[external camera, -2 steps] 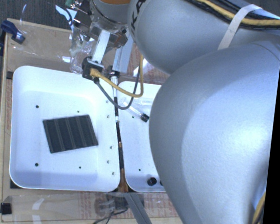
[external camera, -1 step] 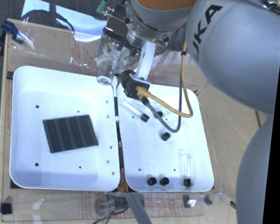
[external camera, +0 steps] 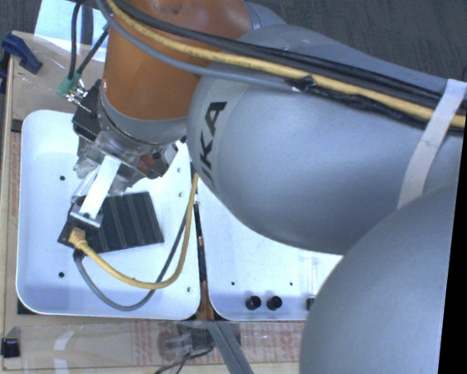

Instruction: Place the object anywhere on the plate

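Two bins are seen: a left bin (external camera: 37, 201) and a right bin (external camera: 246, 263). The gripper (external camera: 122, 159) is held over the left bin at centre left; its state cannot be told.

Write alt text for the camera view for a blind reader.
A large grey robot arm with an orange band reaches over the left white bin, where a dark ribbed slab lies below its wrist; the right bin sits alongside.

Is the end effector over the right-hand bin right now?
No, the end effector sits over the left-hand bin in the camera view, near a dark ribbed slab lying in that bin.
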Robot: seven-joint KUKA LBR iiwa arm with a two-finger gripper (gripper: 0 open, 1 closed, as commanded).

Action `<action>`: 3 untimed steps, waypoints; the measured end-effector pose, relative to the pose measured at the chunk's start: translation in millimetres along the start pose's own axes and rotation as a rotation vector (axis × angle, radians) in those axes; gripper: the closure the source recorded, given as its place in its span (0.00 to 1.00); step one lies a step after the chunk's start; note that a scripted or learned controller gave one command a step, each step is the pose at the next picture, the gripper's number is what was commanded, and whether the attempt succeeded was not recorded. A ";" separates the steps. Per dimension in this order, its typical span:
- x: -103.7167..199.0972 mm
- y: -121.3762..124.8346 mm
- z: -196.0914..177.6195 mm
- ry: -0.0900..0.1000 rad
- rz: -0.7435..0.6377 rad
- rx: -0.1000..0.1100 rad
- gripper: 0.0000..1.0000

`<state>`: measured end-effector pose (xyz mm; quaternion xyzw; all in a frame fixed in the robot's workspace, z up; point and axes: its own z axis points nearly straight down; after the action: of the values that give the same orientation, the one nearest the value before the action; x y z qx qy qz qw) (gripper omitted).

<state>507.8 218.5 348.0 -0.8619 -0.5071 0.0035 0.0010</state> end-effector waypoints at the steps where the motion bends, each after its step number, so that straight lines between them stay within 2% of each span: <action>1: -35.2 -15.9 10.6 0.000 -0.288 -0.001 1.00; 2: -8.3 -6.1 127.7 -0.003 0.069 0.000 1.00; 3: -65.5 33.8 102.4 0.003 0.083 -0.003 1.00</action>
<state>504.7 144.6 245.7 -0.8822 -0.4708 0.0014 0.0005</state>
